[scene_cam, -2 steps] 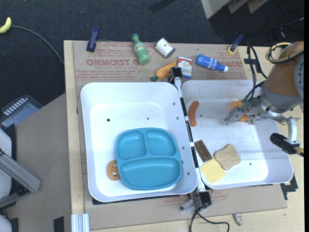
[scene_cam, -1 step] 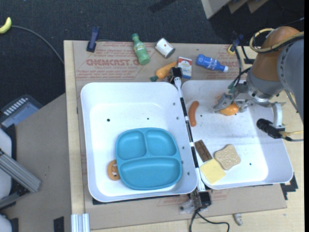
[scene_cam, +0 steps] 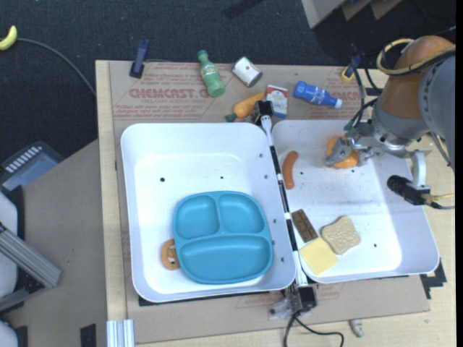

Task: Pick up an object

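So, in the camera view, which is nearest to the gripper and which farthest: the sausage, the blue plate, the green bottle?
Measured from the gripper in the right bin:
1. Sausage, same bin, near its left wall.
2. Green bottle, on the bench behind the bins.
3. Blue plate, in the left bin.

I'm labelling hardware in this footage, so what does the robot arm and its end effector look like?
The arm is rounded and grey, with an orange band above the wrist and a silvery metal flange below it. Yellowish and dark cables loop beside the upper part of the arm. The end effector is small and metallic grey, and a black cylindrical part juts from the side of the wrist.
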